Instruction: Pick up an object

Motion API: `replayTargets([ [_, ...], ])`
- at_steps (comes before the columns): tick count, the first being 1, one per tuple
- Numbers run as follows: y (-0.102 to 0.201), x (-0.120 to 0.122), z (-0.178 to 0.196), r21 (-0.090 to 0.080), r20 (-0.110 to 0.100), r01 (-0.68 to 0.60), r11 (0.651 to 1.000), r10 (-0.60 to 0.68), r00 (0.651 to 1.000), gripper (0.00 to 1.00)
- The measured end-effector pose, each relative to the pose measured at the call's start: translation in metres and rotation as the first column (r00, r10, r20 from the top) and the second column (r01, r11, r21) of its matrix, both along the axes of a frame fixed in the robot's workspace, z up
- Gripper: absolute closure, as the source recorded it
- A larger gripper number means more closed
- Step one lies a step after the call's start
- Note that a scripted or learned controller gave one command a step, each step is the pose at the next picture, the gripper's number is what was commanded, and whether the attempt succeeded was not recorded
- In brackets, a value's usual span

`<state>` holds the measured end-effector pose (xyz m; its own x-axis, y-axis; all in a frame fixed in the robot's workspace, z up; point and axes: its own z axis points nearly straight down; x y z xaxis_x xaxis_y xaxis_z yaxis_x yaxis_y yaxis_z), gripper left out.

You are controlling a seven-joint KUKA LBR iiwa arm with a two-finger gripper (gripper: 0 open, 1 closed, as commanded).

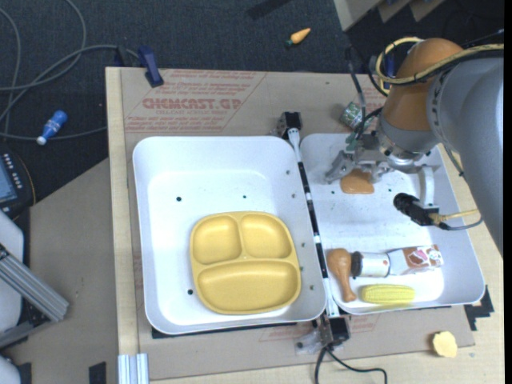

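In the right bin (pixel 456 282), my gripper (pixel 357 165) hangs low over the far left part, right above a small orange-brown lump (pixel 358 185) that rests on the bin floor. The lump's upper edge is hidden under the gripper. Along the near side of the same bin lie a brown drumstick (pixel 341 271), a white bottle with a dark cap and red label (pixel 398 261), and a yellow corn cob (pixel 388 294). The grey arm with its orange band (pixel 416 86) comes in from the upper right.
The left bin (pixel 160 174) holds a yellow divided plate (pixel 242 261). A black clip (pixel 290 122) sits at the far end of the ridge between the bins. On the bench by the right bin's near corner lies a yellow scrap (pixel 444 343). Cables trail beside the arm.
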<state>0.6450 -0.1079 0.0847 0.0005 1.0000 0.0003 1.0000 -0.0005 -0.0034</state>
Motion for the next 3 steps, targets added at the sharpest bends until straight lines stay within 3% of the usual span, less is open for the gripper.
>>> replayTargets([
  [1,0.0,0.002,0.011,-0.001,0.006,0.0,1.0,0.0,1.0,1.0],
  [2,0.0,0.002,0.01,0.0,0.005,0.0,1.0,0.0,1.0,0.0],
  [3,-0.012,0.023,0.0,-0.002,0.008,-0.002,1.0,0.002,1.0,0.0],
])
